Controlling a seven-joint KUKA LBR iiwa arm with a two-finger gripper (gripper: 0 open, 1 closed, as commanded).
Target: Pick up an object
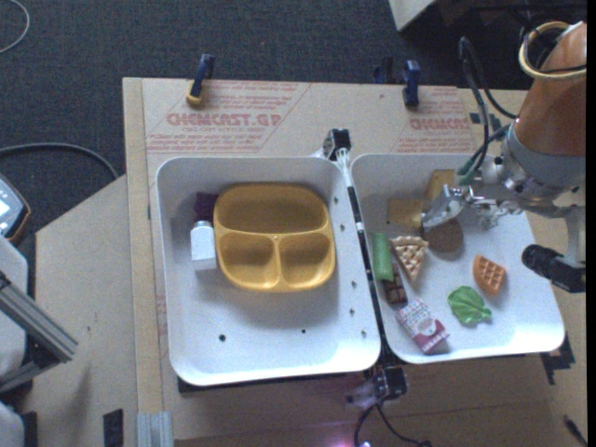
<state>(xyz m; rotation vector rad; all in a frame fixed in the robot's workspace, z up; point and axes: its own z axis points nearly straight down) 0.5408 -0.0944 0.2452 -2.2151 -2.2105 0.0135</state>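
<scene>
My gripper (440, 213) reaches in from the right and hangs low over the upper middle of the right bin (521, 339). Its tip is above a brown round piece (448, 239) and beside a tan block (403, 212), with a yellowish piece (440, 183) just behind it. Whether it touches any of them is not visible. Further down lie a pizza slice (410, 252), a green stick (383, 256), a dark bar (395, 290), a pink carton (422, 326), a green leaf (468, 305) and an orange waffle (489, 274).
The left bin (186, 343) holds a yellow divided plate (275, 236), a small white bottle (203, 246) and a purple item (205, 201) at the plate's left. Clamps sit on the board's back edge. The arm's grey body and cables overhang the right bin's right side.
</scene>
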